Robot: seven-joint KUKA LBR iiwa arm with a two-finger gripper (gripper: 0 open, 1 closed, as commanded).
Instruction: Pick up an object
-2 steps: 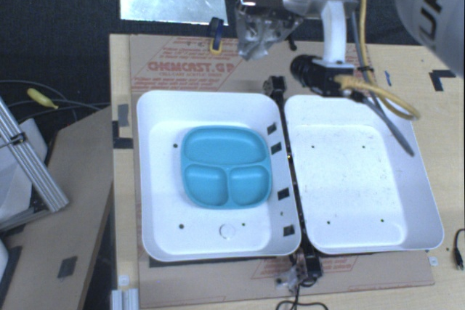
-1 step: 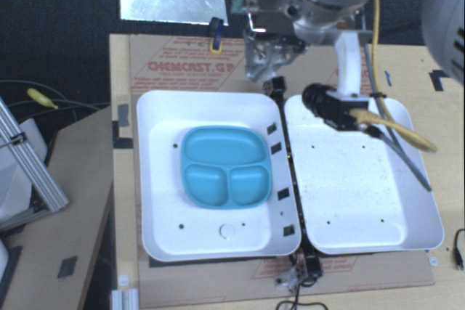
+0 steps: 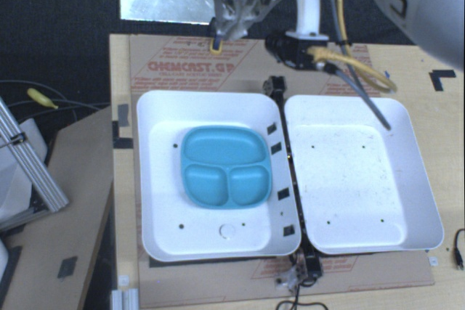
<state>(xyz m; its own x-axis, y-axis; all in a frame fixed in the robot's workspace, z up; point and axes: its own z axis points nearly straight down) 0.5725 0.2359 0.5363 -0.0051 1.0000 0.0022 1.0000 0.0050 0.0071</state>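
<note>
Pincer (image 3: 231, 27) raised over the far edge of the tabletop (image 3: 182, 62), beyond the left bin (image 3: 156, 178).
Whether it is spread or pressed together cannot be told; nothing is seen between its tips. Blue divided plate (image 3: 225, 166) lies flat in the middle of the left bin, well apart from the pincer. Right bin (image 3: 407, 178) sits just beside the left, rims touching.
</note>
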